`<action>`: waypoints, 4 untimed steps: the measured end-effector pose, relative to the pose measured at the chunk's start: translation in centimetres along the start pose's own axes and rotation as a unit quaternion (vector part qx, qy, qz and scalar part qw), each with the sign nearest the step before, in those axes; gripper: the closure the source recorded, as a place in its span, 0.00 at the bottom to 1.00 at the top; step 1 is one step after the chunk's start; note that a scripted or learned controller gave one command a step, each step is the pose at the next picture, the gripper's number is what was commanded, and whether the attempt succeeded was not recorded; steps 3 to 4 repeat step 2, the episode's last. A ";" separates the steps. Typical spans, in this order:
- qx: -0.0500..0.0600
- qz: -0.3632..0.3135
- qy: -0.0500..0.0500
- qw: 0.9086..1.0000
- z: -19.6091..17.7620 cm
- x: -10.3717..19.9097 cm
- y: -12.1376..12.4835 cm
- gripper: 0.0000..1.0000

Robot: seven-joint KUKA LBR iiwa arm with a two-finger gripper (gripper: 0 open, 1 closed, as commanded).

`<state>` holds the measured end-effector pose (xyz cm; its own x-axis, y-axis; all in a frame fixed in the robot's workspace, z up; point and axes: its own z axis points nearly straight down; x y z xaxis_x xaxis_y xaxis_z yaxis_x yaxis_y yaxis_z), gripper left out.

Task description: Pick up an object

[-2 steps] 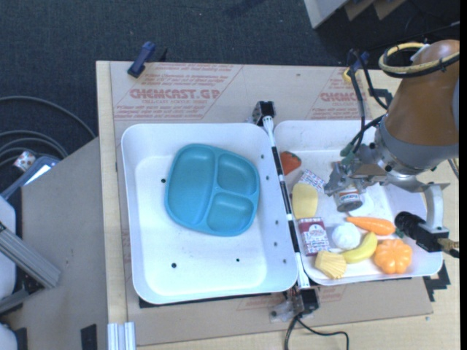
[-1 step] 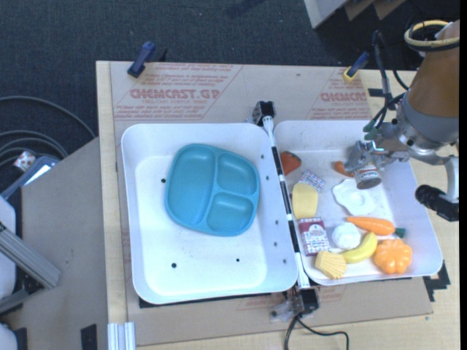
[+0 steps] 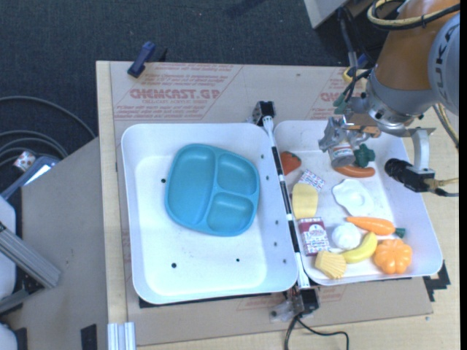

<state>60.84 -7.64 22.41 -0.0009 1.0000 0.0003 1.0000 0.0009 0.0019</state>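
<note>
Pumpkin (image 3: 394, 256), banana (image 3: 363, 248) nr carrot (image 3: 371, 224)

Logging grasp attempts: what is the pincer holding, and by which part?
Cannot be told: the pincer hangs over the orange plastic carrot with green leaves, grip unclear.

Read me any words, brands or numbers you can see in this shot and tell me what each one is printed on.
"CHEMCAST GP": large red letters on the brown protective sheet behind the bins; repeated at its right, partly hidden by the arm.
Small red lines beneath that logo: too blurred to read.
Red carton in the right bin: label too small to read.
White patterned packet: print unreadable.
</note>
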 end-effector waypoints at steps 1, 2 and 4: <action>0.002 0.001 0.000 1.000 -1.4 -1.4 -3.0 1.00; 0.000 0.000 0.000 1.000 -1.7 4.6 -1.5 1.00; 0.000 0.000 0.000 1.000 -1.7 4.6 -1.5 1.00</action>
